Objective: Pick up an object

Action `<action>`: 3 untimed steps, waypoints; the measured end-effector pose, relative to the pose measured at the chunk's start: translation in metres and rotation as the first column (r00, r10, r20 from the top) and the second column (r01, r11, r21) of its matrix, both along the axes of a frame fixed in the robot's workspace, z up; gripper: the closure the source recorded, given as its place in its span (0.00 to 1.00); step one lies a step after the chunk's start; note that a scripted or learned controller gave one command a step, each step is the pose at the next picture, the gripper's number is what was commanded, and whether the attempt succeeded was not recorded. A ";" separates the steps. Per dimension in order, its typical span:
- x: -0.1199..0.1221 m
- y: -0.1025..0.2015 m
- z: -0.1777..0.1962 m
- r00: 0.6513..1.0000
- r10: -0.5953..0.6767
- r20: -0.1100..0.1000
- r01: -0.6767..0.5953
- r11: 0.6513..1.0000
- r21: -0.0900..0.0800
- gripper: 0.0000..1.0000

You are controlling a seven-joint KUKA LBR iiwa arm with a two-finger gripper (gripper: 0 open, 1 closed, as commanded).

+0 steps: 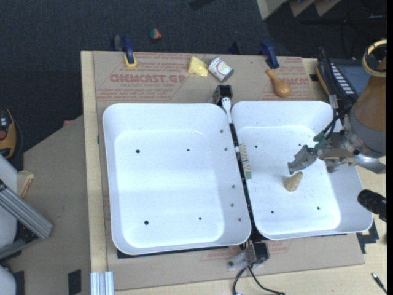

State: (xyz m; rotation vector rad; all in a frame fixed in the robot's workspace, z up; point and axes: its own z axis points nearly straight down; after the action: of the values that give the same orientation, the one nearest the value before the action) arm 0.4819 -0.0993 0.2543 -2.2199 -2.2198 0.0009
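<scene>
We see the gripper (303, 161) hanging over the right bin (270, 217), its fingers slightly parted and holding nothing, with bare white floor to its left. A tan object (293, 180) lies just below the fingertips, apart from every wall.

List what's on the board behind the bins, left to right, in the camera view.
Blue clamp → yellow wedge-shaped piece → small white box → second blue clamp → tan pear-shaped object.
</scene>
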 end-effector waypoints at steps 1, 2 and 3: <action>0.018 -0.110 -0.077 1.000 -0.009 -0.004 0.009 1.000 -0.003 0.00; 0.044 -0.080 -0.172 1.000 0.003 -0.007 -0.003 1.000 0.004 0.00; 0.110 -0.064 -0.169 1.000 0.004 0.008 -0.004 1.000 -0.002 0.00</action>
State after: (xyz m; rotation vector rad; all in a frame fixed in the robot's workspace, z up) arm 0.5924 -0.1633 0.0851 -2.2198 -2.2297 -0.0058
